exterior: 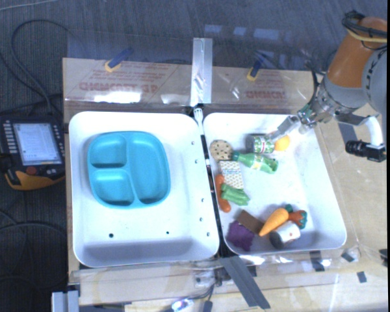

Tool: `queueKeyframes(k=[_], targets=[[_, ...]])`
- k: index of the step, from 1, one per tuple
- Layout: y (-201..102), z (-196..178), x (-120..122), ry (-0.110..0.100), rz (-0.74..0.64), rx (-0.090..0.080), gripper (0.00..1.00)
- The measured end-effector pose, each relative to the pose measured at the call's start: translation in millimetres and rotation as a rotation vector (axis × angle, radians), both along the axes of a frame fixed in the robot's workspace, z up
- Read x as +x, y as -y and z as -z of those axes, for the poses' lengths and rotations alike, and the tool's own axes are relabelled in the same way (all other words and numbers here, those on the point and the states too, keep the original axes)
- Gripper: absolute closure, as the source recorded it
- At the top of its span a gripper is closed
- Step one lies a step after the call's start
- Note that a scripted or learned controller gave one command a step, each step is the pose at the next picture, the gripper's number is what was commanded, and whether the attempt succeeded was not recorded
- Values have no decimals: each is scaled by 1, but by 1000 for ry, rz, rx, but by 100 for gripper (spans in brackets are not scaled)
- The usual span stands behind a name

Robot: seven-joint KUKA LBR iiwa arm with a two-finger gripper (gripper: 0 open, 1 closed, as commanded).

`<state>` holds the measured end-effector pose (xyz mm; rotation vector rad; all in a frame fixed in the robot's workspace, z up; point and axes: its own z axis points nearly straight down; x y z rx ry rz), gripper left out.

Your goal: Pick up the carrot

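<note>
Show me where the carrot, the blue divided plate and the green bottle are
carrot [273, 221]: camera view, middle of its orange body, in the right bin.
blue divided plate [127, 168]: camera view, the ridge between its compartments, in the left bin.
green bottle [255, 161]: camera view, middle of its body, lying on its side.

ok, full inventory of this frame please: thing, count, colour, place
bins: 2, white, side by side on the bench
divided plate: 1, blue, in the left bin
carrot: 1, orange, near front of right bin
cookie: 1, tan with dark spots, right bin by the divider
green bottle: 1, green, lying mid right bin
can: 1, green and red, rear of right bin
yellow item: 1, yellow, beside the can
purple item: 1, purple, front of right bin
brown block: 1, brown, next to the carrot
handheld controller: 1, black and orange, on the floor left of the bench
arm: 1, grey and orange, reaching in from the right
gripper: 1, low over the can and yellow item
</note>
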<state>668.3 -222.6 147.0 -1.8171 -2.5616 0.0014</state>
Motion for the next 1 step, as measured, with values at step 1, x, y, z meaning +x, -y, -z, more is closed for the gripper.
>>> queueKeyframes(k=[1], targets=[[-1,18,6,17,-16,-2,0]])
